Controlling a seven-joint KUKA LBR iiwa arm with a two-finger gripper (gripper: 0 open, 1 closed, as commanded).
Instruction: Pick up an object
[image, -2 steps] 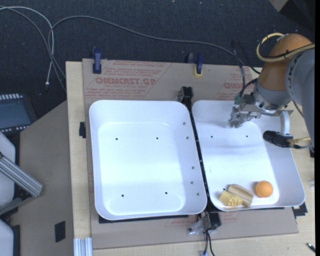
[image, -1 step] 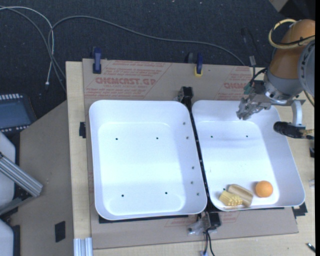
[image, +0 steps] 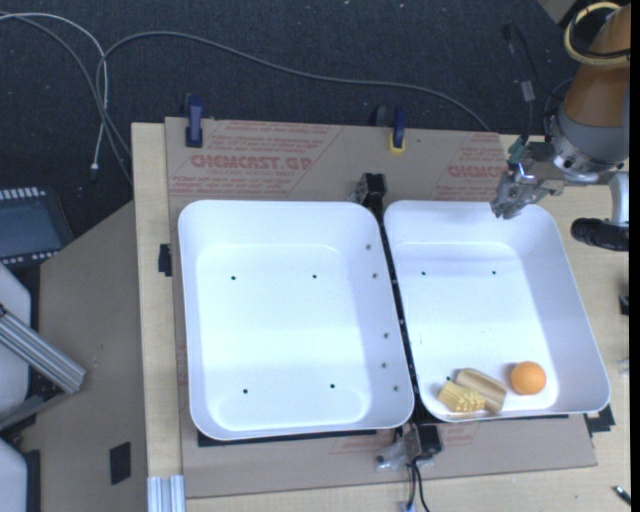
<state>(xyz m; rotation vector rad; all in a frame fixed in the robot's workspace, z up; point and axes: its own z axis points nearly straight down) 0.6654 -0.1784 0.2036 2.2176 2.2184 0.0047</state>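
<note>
Dark carpet with loose cables surrounded a cardboard-topped bench (image: 300, 150) carrying two white bins. Task candidates sat together along the near edge of the right bin (image: 560, 260): an orange ball (image: 528, 378) toward its near-right corner, a tan bread-like piece (image: 482, 384) just beside it, and a yellow corn-like piece (image: 462, 399) touching that. Left bin (image: 200, 300) sat alongside. Gripper (image: 508, 203) hung over the far rim of the right bin, well apart from all three; opening too small to tell, nothing seen held. Judged step: approach, no grasp yet. Next move needs travel toward the near edge, then descent onto one item, likely the ball.
</note>
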